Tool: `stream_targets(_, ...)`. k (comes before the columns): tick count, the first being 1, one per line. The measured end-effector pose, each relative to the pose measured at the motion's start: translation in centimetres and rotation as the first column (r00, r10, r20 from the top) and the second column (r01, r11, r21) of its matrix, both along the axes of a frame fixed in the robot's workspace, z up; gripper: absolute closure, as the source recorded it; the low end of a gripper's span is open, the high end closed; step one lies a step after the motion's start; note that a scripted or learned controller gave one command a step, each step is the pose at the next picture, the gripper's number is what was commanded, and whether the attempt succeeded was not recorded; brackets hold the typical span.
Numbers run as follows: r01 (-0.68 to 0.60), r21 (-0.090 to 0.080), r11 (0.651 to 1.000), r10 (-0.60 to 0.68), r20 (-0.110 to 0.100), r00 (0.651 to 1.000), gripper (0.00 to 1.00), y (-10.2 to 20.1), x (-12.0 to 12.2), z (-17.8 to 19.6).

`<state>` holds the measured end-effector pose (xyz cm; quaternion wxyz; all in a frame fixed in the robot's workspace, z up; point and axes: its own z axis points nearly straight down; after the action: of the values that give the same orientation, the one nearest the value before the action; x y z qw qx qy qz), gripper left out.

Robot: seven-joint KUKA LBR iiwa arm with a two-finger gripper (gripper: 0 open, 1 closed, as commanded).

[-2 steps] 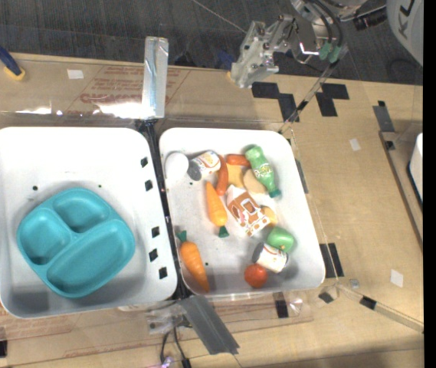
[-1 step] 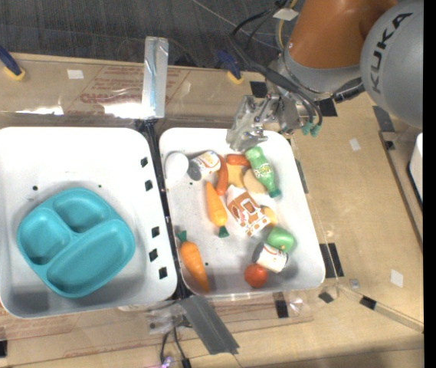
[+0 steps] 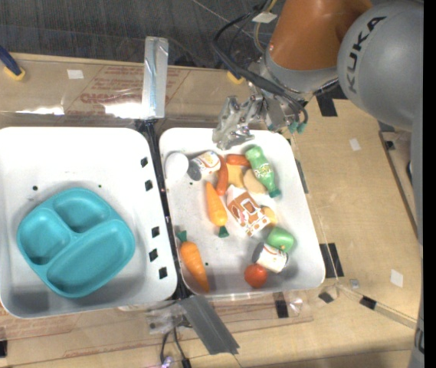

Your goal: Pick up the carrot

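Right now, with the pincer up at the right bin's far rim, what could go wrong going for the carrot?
1. Two carrots lie in the right bin: one mid-bin, one at the near-left corner. The program may pick either.
2. The mid-bin carrot touches a red-and-white carton, so a grasp could catch that instead.
3. The corner carrot hugs the wall; a finger may strike it.

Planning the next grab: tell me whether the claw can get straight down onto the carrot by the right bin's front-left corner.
Probably yes: the carrot lies uncovered, apart from other toys, though the bin wall beside it may crowd the claw.
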<state>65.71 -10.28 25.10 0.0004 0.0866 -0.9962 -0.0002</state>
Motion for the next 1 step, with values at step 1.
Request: stream_targets(1,-0.105,-0.001,0.995,0.105,0.005,0.995,1.0,-0.63,0.08,0.38)
